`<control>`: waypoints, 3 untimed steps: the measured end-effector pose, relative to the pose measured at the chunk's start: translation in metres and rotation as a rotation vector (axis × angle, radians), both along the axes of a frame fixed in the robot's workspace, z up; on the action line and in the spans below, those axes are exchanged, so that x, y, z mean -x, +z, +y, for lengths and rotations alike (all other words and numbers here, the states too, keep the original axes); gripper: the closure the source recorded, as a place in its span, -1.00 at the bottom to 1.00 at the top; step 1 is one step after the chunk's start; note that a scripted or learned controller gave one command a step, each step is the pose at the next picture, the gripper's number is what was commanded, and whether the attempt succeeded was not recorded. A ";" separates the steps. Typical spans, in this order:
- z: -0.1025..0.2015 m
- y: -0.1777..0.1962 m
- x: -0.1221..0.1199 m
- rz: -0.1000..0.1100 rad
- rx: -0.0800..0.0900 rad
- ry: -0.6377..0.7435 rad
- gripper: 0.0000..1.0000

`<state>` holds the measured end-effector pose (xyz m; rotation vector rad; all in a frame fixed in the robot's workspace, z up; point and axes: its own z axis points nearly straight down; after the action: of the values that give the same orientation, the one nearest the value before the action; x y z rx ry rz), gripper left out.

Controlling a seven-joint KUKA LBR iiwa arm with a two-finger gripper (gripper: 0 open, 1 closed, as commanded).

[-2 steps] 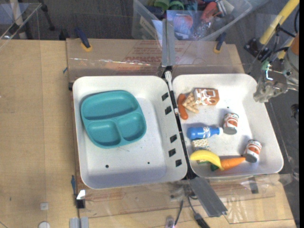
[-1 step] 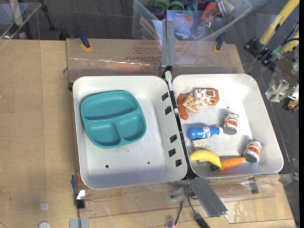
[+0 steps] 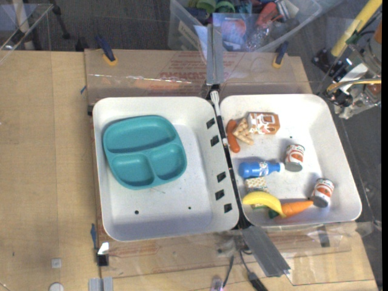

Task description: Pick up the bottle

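The bottle (image 3: 259, 169) is blue with a white patterned label and lies on its side in the middle of the right bin (image 3: 330, 121), cap pointing right. The arm's end with the gripper (image 3: 350, 103) hangs at the view's right edge, beyond the right bin's upper right corner and well away from the bottle. Nothing shows at the gripper.
Around the bottle lie a banana (image 3: 264, 201), a carrot (image 3: 293, 208), two small cans (image 3: 294, 156) (image 3: 322, 192) and a snack box (image 3: 262, 124). The left bin (image 3: 121, 223) holds a teal divided plate (image 3: 143, 150). A clear tub of toys (image 3: 242, 11) stands behind the bins.
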<state>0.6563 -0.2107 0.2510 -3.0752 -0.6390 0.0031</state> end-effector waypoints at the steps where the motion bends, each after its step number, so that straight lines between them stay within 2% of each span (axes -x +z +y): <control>1: -0.011 -0.001 0.003 0.003 -0.003 0.282 1.00; 2: -0.009 0.009 0.002 0.004 -0.002 0.286 1.00; 3: 0.003 -0.012 0.026 0.004 -0.002 -0.175 1.00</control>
<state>0.6306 -0.2079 0.2393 -3.1160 -0.3671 0.0086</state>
